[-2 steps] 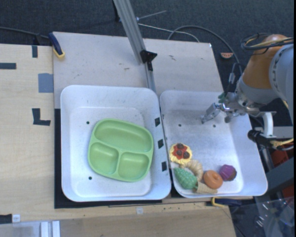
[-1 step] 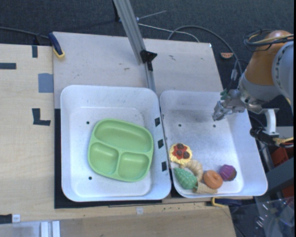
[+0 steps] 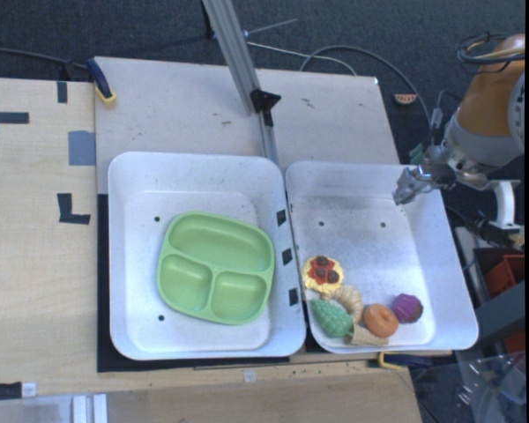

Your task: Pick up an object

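We see the gripper (image 3: 409,186) over the right bin's (image 3: 441,236) upper right rim; we cannot tell its state. Well below it lie toy pizza (image 3: 323,273), orange doughnut (image 3: 381,320), purple toy (image 3: 407,307). No writing is legible.

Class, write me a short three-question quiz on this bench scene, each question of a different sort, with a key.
1. True or false: the green divided plate lies in the right bin.
2. Which toy lies nearest the right bin's lower right corner? A) pizza slice B) purple toy C) orange donut
3. Fill in: the end effector hangs over the right bin's upper ____ corner.

Key: 1 false, it lies in the left bin; 2 B; 3 right.
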Motion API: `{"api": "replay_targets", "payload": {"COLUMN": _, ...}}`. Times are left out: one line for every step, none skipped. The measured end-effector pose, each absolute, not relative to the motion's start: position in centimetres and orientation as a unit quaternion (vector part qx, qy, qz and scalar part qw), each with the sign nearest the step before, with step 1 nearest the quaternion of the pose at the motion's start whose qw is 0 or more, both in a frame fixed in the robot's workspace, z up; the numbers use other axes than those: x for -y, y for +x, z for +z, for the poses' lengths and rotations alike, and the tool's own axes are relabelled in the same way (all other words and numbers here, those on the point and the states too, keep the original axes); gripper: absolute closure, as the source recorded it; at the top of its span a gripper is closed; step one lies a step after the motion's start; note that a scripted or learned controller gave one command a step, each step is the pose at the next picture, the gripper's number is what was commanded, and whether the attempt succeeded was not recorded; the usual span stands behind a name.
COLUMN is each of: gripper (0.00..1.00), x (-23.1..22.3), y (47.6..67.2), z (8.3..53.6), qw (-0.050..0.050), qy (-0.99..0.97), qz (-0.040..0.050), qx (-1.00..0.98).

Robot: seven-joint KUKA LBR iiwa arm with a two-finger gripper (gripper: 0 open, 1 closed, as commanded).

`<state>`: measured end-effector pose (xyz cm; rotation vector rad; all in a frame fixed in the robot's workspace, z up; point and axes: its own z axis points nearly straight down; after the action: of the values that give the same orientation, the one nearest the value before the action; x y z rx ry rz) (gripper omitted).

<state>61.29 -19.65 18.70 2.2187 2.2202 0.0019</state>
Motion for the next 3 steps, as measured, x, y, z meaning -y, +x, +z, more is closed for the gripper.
{"api": "replay_targets", "payload": {"gripper": 1.00, "x": 20.4, "y": 61.4, "z": 23.4, "qw": 0.002, "qy": 0.707, "qz": 0.0009, "qx": -0.708}}
{"api": "replay_targets", "payload": {"gripper": 1.00, "x": 20.4, "y": 61.5, "z": 26.2, "qw": 0.001, "qy": 0.706, "qz": 0.0006, "qx": -0.708}}
{"api": "replay_targets", "payload": {"gripper": 1.00, "x": 14.7, "y": 61.5, "z": 26.3, "qw": -0.001, "qy": 0.705, "qz": 0.0005, "qx": -0.709}}
